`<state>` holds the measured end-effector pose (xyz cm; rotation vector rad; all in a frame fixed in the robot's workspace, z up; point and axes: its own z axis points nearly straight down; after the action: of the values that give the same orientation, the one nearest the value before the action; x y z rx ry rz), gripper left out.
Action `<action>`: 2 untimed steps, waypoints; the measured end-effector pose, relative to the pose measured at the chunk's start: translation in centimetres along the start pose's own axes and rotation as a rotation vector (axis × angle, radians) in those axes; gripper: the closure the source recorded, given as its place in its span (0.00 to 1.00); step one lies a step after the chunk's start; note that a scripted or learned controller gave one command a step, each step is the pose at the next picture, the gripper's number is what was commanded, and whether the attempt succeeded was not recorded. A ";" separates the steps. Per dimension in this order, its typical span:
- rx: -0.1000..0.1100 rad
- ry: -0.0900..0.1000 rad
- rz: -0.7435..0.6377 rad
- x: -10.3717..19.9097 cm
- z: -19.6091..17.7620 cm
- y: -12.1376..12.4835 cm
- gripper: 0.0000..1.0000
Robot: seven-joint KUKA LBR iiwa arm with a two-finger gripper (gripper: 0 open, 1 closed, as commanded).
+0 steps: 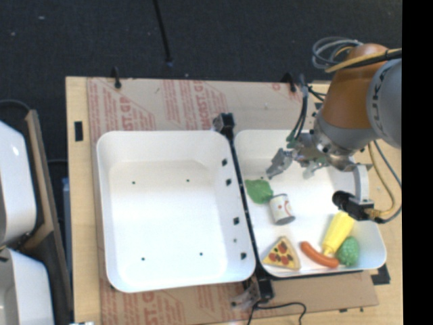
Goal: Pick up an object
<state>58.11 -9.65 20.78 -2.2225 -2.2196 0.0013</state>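
Right, I see the gripper [295, 163] hanging over the upper part of the right bin [262, 141], its two fingers spread wide with nothing between them. Just below its left finger lies a green lump [259, 190], touching the divider side of the bin. Beside that, lower and to the right, a small white can [281, 208] stands slightly tilted. Further below the gripper sits a pizza slice [281, 254], tip pointing up. A red sausage [318, 254] lies with its long axis slanting down to the right, next to a yellow piece [337, 231] leaning diagonally and a green broccoli [349, 251]. The left bin [108, 181] lies well to the gripper's left.
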 end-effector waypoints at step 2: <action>0.000 0.000 -0.001 -1.3 6.9 2.4 0.00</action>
<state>60.50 -10.93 13.87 -2.2219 -2.2206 0.0012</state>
